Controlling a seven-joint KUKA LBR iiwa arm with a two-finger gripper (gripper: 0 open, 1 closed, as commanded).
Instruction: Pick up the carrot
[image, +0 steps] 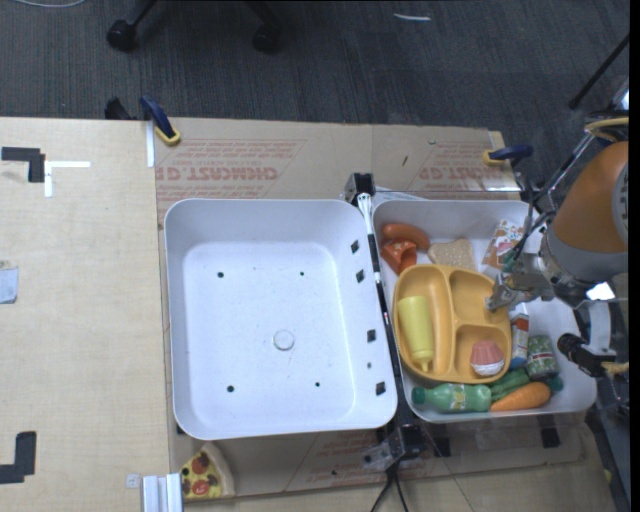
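Observation:
The carrot is orange and lies flat along the front wall of the right bin, next to a green bottle. My gripper hangs over the right rim of a yellow divided tray in the same bin. It is well behind the carrot and apart from it. The grey arm with its orange band comes in from the right and hides the bin's back right corner.
The yellow tray holds a yellow piece and a pink-and-red toy. Red toy food, a bread slice and a small green can crowd the right bin. The left bin holds a small disc.

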